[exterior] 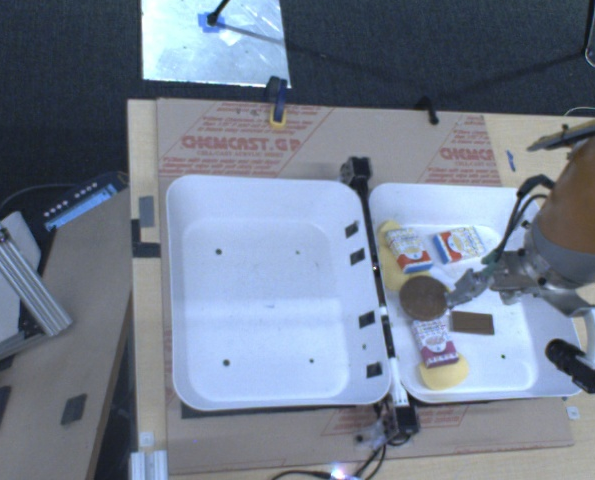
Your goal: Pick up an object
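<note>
From here I can't tell the gripper [464, 290] state; it hangs in the right bin [517, 373] just beside the brown round disc [423, 296], so I'd centre over it before closing.

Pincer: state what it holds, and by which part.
Cannot be told. The pincer sits low beside the round brown disc in the right white bin; nothing visibly sits between its tips.
</note>
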### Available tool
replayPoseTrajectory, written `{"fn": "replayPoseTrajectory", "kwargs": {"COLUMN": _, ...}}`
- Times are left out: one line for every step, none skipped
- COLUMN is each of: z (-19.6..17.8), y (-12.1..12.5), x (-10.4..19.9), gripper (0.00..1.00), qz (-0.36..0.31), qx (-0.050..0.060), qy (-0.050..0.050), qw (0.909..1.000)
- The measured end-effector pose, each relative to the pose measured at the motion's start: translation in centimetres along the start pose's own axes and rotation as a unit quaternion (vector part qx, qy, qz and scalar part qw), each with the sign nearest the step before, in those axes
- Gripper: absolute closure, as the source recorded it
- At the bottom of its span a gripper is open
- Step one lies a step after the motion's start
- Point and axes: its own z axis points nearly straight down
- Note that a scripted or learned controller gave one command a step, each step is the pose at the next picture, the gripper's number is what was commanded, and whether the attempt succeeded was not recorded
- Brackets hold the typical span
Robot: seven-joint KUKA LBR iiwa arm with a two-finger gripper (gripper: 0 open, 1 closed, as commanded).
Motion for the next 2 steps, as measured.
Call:
{"fn": "replayPoseTrajectory", "kwargs": {"z": 10.9, "y": -0.7, "x": -7.0, "gripper": 0.00, "qz": 0.003, "qx": 0.000, "qy": 0.001, "qw": 1.0000}}
{"fn": "replayPoseTrajectory", "kwargs": {"z": 9.5, "y": -0.6, "x": -6.7, "gripper": 1.00, "qz": 0.000, "qx": -0.001, "qy": 0.000, "qw": 1.0000}}
